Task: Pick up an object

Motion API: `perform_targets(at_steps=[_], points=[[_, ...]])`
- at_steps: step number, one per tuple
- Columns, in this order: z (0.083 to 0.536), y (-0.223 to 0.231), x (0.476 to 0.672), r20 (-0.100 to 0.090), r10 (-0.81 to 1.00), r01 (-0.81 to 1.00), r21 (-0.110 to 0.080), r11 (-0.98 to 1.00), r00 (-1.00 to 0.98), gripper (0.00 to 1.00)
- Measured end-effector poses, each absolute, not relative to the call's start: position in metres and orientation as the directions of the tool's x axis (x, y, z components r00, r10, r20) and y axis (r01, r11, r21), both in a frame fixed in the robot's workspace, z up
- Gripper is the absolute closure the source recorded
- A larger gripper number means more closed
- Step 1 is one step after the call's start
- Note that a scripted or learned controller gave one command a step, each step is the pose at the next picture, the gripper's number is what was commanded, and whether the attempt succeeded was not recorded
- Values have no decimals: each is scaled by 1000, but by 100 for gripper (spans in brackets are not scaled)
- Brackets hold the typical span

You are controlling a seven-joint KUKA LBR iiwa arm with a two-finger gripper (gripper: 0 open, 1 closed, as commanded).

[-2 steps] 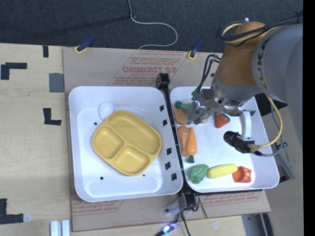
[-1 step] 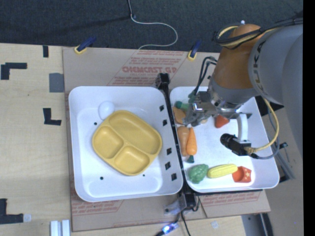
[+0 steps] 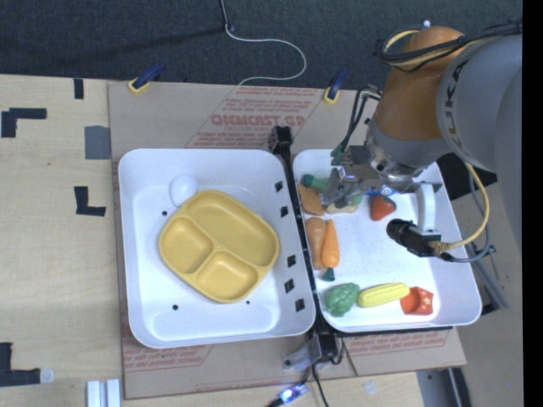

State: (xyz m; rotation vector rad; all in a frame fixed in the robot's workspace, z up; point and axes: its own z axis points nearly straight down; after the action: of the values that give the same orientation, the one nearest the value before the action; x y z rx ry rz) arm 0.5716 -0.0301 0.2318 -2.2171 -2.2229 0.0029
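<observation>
My gripper [image 3: 342,192] hangs low over the upper left of the right bin [image 3: 462,308], directly above a cluster of toy food. Under and beside it lie an orange piece [image 3: 310,200] and a tan bread-like piece [image 3: 349,203]. A carrot [image 3: 328,244] lies just below them along the bin's left wall. A red strawberry-like piece [image 3: 382,207] rests to the gripper's right. Near the front edge sit a green vegetable [image 3: 341,298], a yellow corn cob [image 3: 383,294] and a red piece [image 3: 417,300]. The wrist hides the fingertips.
The left bin [image 3: 140,172] holds a yellow divided plate [image 3: 219,245] and a white round object [image 3: 182,188]. A black divider [image 3: 293,219] runs between the bins. A black cable connector [image 3: 409,234] hangs over the right bin's middle.
</observation>
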Motion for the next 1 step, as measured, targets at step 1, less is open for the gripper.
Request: perform_targets(at_steps=[1], points=[[212,-25,572,-1,1000,1000,-6,1,-1,100]])
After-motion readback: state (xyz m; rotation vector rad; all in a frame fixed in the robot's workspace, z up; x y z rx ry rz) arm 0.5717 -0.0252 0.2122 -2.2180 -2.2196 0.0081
